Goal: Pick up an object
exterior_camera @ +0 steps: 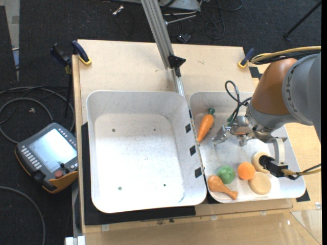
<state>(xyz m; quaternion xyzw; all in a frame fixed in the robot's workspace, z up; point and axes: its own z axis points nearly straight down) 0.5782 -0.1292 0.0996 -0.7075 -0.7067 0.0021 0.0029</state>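
The right bin (210, 156) holds an orange carrot (205, 126) with a green top near its far left wall. Along its near edge lie a green round object (226, 174), an orange ball (246, 170), a tan pear-shaped piece (220, 186) and a beige disc (260, 183). A cream ring-shaped object (262, 161) lies just right of the ball. My gripper (223, 136) hangs low over the middle of this bin, just right of the carrot and above the green object. I see nothing held in it.
The left bin (135, 147) is to the left, sharing a raised middle wall with black clips (192, 149). A slanted metal pole (158, 29) rises from behind the bins. Cables (234, 93) trail off the wrist. A teach pendant (48, 157) lies on the floor at left.
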